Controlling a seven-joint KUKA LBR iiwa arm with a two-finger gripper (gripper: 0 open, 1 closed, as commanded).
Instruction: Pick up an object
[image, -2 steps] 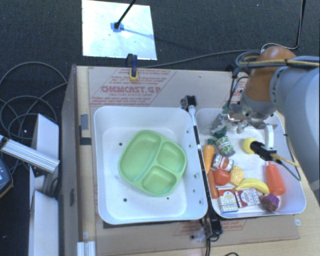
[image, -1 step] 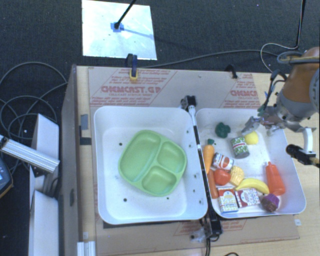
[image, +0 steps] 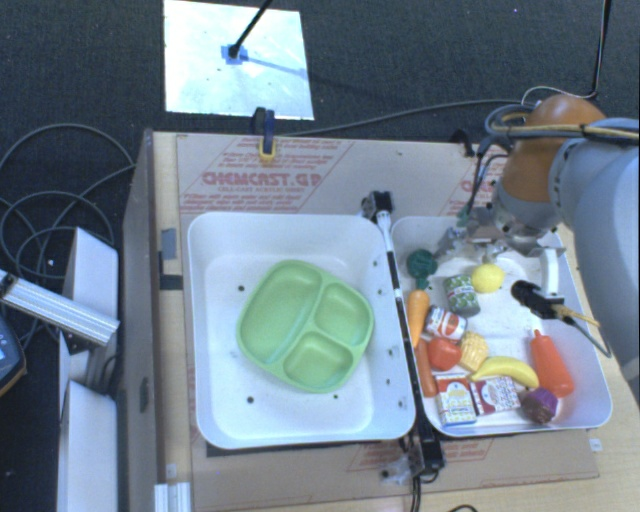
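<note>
Grey arm (image: 600, 190) with orange band (image: 545, 150) above wrist.

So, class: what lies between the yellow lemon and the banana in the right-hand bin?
In the camera view, bare white bin floor for most of the stretch from the lemon down to the banana; a small corn cob sits at the lower left.

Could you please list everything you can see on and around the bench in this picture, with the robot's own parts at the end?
left bin: one, white, left half of bench
divided plate: one, light green, inside left bin
right bin: one, white, right half of bench
lemon: one, yellow, upper middle of right bin
banana: one, yellow, lower right bin
carrot: one, orange, right bin beside its left wall
corn: one, yellow, middle of right bin
bottle: one, orange-red, right bin's right side
cartons: two, red and white, right bin's front edge
clamp: one, yellow and dark, bench's back edge
arm: one, grey with orange band, over right bin's back
</note>
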